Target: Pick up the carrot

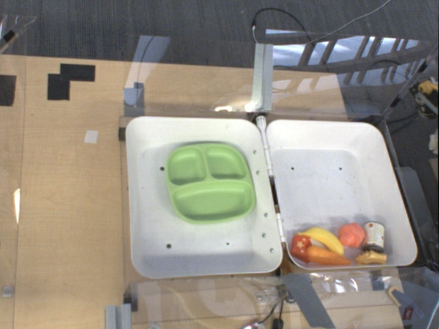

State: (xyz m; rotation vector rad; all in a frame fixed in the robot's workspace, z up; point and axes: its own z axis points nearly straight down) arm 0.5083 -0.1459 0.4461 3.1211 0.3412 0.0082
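Carrot [328, 256] lies at the right bin's [329, 149] near edge, touching the red pepper [300, 245] and banana [324, 238], tomato [352, 234] and small can [374, 236] just beside. Crowded corner, awkward pick. Gripper state: cannot tell.

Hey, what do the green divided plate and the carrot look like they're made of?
The green divided plate looks like moulded plastic: even colour, soft rounded ridges between its three compartments, a dull satin sheen. The carrot, lying in the right bin beside a banana, looks like a plastic toy: flat uniform orange, smooth surface. At this size, rubber or foam cannot be ruled out.
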